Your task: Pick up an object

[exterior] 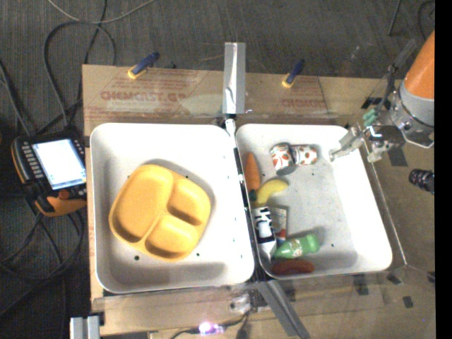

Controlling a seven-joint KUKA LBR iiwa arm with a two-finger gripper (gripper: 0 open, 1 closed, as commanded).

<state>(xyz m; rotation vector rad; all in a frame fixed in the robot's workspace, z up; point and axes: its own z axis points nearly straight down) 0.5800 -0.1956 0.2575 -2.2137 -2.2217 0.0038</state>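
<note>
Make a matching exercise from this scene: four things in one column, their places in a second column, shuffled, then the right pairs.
Things:
1. yellow tray
2. carrot
3. green bottle
4. gripper

Places:
A. near the front edge of the right bin
B. along the right bin's left wall, towards the back
C. over the right bin's back right corner
D. in the left bin

Pairs: 1-D, 2-B, 3-A, 4-C
</note>
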